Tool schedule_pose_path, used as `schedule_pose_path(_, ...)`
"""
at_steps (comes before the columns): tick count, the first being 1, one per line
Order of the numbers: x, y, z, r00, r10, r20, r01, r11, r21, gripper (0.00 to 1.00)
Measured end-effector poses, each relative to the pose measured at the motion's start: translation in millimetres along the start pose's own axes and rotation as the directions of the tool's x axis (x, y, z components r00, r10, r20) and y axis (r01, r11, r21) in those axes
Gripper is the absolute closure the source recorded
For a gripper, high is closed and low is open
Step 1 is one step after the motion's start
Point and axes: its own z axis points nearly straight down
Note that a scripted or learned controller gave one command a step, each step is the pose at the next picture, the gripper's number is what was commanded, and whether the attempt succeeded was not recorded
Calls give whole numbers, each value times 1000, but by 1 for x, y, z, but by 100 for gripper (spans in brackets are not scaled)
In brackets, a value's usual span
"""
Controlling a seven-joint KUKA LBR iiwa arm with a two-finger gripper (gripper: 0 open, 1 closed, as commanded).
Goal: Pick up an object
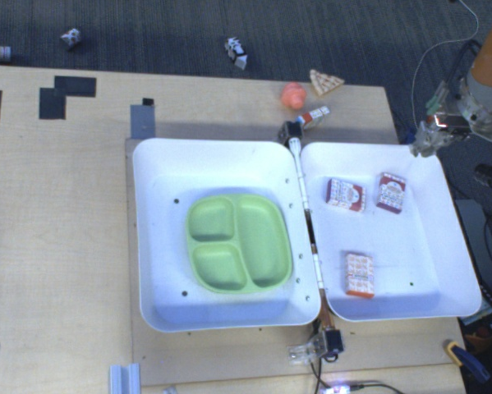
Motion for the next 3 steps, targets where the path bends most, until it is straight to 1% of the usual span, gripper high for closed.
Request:
schedule_pose_path(1, 47, -123, -35, 1000, 2, -3, -2, 1000, 6, 100)
schedule_pose_path(2, 98, -182, -52, 1000, 0, -3, 0, 1000, 7, 100)
schedule_pose_path(3, 140, -182, -39, 1000, 0, -4, 0, 1000, 7, 100)
